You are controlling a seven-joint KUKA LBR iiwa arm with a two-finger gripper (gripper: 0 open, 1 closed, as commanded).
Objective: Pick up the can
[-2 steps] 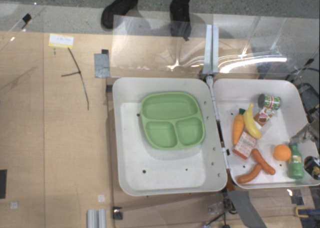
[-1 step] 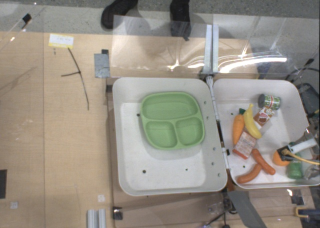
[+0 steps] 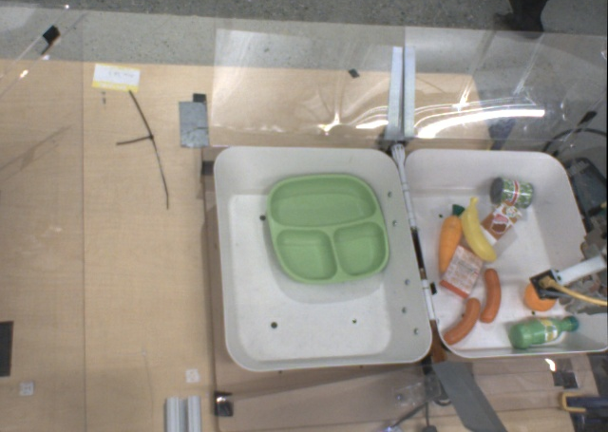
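Observation:
The can (image 3: 511,193) lies on its side at the far end of the right bin (image 3: 560,166), its label green, red and white. It rests close to the bin's back wall, just right of a yellow banana (image 3: 480,231) and above a small red-labelled bottle (image 3: 500,223). Nothing is touching the can or holding it.
The right bin also holds a carrot (image 3: 448,242), a red and white packet (image 3: 463,271), two sausages (image 3: 491,294), an orange (image 3: 538,299) and a green bottle (image 3: 541,331) near the front wall. A green divided plate (image 3: 328,228) sits in the left bin (image 3: 247,326).

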